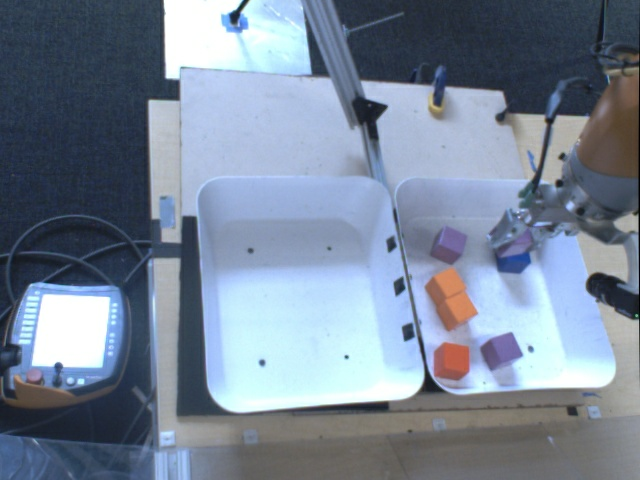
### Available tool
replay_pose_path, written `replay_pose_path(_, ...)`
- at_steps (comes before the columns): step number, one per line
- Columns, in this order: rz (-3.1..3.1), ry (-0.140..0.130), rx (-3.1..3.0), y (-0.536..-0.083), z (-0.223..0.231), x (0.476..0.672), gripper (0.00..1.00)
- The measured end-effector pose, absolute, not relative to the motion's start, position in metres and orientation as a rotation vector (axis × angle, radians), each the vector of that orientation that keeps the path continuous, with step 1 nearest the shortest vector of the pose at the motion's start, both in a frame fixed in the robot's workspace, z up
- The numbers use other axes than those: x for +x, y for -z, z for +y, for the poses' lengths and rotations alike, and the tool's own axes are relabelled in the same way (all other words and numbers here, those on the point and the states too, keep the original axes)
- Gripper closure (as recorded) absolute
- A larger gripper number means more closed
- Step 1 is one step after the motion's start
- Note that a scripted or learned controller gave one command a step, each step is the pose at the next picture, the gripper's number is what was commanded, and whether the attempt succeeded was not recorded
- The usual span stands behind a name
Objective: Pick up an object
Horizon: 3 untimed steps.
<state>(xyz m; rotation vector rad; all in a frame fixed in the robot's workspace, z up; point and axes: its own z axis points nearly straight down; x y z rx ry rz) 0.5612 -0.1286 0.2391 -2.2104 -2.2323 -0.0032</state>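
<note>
The right bin (583, 298) holds several small blocks. A blue block (514, 262) lies near its right side, and my gripper (511, 236) is right over it, covering the block's top edge. I cannot tell whether the block is gripped or only lies under the tip. A purple cube (449, 244) sits to the left of the gripper. Two orange blocks (451, 299) touch each other in the bin's middle. Along the front wall are an orange-red cube (452, 360) and a second purple cube (501, 350).
The left bin (300, 298) stands beside the right one, sharing a middle wall with black clips (399, 286). A slanted metal pole (335, 48) crosses the back of the bench. A teach pendant (62, 343) lies on the floor at left.
</note>
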Motion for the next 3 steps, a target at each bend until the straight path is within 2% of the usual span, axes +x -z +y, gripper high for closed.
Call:
replay_pose_path(1, -2.231, 0.003, -2.209, -0.228, -0.074, 0.553, 1.00)
replay_pose_path(3, -2.232, 0.003, -2.209, -0.241, 0.021, 0.524, 1.00)
